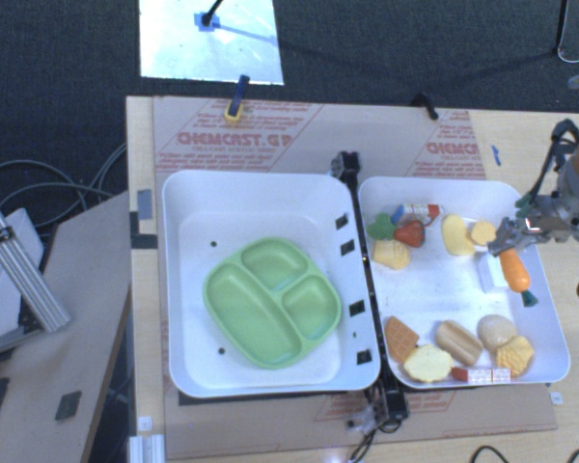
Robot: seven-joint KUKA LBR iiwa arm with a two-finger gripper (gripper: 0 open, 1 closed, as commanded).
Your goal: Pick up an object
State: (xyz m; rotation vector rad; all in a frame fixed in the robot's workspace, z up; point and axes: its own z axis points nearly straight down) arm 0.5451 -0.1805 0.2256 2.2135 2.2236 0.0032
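Note:
My gripper (508, 242) hangs over the right side of the right bin (463, 302), reaching in from the right edge of the view. An orange toy carrot (515, 271) with a green tip sits with its upper end between the fingers, and the gripper is shut on it. The carrot slants down and to the right, near the bin's right wall. Just left of it lies a small white strip (485, 274) on the bin floor.
The right bin holds several toy foods: a yellow piece (456, 234), a red one (410, 233), bread shapes (459, 341) and a waffle-like piece (514, 356) along the front. In the left bin (188, 258) lies a green divided plate (272, 302).

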